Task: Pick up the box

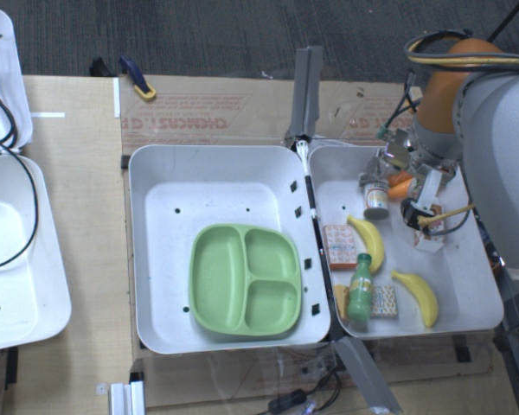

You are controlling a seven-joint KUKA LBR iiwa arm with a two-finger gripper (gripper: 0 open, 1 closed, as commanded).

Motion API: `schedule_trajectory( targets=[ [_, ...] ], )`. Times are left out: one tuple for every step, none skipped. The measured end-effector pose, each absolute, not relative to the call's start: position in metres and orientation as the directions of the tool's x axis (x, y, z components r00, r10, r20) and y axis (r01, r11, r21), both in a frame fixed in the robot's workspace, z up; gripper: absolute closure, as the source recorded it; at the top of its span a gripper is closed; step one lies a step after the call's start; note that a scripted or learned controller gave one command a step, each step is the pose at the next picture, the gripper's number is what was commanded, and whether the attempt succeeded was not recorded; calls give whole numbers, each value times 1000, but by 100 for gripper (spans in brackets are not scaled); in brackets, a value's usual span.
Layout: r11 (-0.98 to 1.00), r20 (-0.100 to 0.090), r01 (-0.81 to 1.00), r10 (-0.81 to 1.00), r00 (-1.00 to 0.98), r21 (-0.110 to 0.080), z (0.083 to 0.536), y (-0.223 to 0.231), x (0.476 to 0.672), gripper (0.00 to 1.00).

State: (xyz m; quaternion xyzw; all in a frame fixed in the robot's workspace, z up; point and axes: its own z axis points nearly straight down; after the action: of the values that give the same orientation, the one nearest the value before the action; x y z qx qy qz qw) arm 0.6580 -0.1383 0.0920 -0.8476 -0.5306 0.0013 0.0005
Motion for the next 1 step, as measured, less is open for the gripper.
schedule_trajectory(
  targets=[
    [-444, -2, 896, 896, 444, -2, 92, -147, 659, 0]
  ],
)
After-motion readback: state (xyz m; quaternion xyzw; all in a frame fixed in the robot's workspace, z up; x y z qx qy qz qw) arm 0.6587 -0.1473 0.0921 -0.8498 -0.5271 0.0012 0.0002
